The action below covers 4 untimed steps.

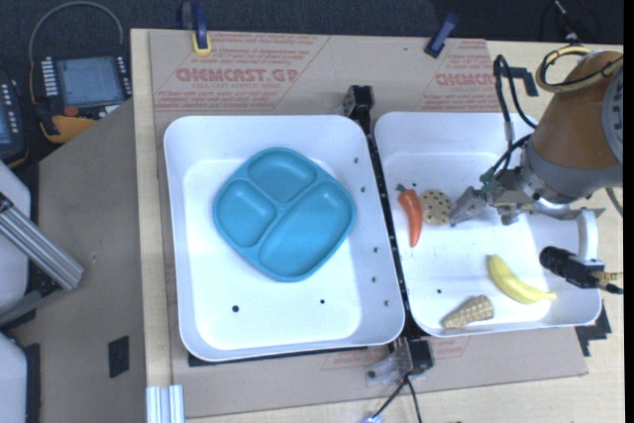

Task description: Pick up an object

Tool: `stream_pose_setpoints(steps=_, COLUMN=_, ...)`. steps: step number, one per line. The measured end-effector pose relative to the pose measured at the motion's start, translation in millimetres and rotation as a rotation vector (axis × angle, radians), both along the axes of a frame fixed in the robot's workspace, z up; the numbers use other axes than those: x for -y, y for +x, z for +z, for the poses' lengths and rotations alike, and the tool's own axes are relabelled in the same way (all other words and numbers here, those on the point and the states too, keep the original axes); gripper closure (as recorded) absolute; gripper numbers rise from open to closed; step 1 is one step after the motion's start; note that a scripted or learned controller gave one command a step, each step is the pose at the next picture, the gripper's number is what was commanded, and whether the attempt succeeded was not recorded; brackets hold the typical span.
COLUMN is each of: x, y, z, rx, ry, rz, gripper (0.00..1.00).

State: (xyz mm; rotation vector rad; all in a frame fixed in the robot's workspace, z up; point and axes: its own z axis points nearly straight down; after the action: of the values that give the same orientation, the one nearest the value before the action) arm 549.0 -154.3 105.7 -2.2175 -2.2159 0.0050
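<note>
Objects are counted: one blue plate (284,212), carrot (411,216), cookie (434,205), banana (518,280), cone (469,312); claw (462,207) spread.

2 white bins (183,213); 1 blue divided plate (284,212); 1 carrot (411,216), 1 cookie (435,205), 1 banana (517,280), 1 cone (469,312).

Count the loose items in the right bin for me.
4: a red pepper by the left wall, a cookie beside it, a banana lower right, a cone near the front wall. The arm may hide more.
</note>
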Motion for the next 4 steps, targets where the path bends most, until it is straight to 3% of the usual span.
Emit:
stream_pose_setpoints(steps=1, x=0.6, y=2.0, z=13.8, rx=0.008, ry=-0.003, rz=0.0, gripper=1.0)
stream_pose_setpoints(steps=4, x=-7.2, y=17.7, z=161.3, rx=0.015, ry=-0.005, rz=0.002, gripper=1.0)
